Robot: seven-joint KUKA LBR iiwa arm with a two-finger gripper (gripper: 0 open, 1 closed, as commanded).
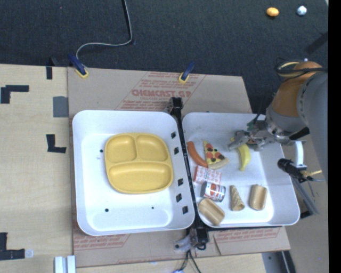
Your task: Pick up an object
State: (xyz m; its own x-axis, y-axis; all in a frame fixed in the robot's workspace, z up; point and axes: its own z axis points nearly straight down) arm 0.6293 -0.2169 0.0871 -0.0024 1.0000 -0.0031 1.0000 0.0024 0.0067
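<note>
The right bin (281, 187) holds toy food. A yellow banana (244, 158) lies in its upper middle, with a pizza slice (213, 154) and a red sausage (195, 153) to its left. Lower down are a printed packet (201, 174), a small red and white can (214, 191), a bread roll (211, 211), a tan cone (236, 198) and a brown roll (258, 197). My gripper (242, 139) reaches in from the right and hangs low over the banana's upper end. Its metal parts hide the banana's tip. Nothing is visibly lifted.
The left bin (85, 160) carries a yellow divided plate (139, 162). Black clips (176, 106) join the two bins along the middle wall. Both bins rest on cardboard (154, 90) held by two yellow clamps. A small orange ball (272, 11) lies on the dark floor behind.
</note>
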